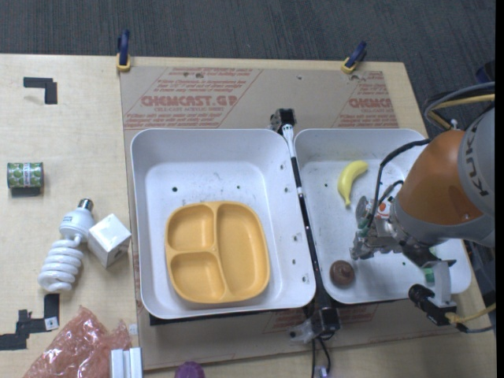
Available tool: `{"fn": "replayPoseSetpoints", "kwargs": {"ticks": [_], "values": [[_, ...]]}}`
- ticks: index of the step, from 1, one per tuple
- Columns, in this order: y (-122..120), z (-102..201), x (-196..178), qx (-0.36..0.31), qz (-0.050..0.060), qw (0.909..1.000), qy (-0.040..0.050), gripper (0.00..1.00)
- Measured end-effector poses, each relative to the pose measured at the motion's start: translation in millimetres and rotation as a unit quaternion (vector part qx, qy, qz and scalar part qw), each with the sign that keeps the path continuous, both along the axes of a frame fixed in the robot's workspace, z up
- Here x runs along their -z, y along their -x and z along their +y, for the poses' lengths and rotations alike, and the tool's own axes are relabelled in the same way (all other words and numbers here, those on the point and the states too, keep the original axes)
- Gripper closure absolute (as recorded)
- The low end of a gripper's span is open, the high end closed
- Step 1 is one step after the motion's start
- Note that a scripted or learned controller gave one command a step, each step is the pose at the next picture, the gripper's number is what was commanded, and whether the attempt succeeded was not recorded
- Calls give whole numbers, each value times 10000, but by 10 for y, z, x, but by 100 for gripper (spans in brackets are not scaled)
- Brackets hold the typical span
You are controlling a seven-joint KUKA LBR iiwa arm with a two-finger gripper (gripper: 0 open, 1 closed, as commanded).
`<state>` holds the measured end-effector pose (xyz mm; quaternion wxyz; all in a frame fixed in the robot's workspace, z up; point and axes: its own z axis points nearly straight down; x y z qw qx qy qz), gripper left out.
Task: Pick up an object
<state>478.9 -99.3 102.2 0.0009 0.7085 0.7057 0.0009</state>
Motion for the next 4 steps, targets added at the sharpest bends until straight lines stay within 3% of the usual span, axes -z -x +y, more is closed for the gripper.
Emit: {"fn": "replayPoseSetpoints", "kwargs": {"ticks": [1,2,3,4], "values": [[-729,670,-902,-26,7,10000,5,100],[-729,669,-902,-29,9,10000,5,0],[-1374,453,-901,-31,12,10000,7,0],[-1025,-68,100,-21,16,10000,4,0]]}}
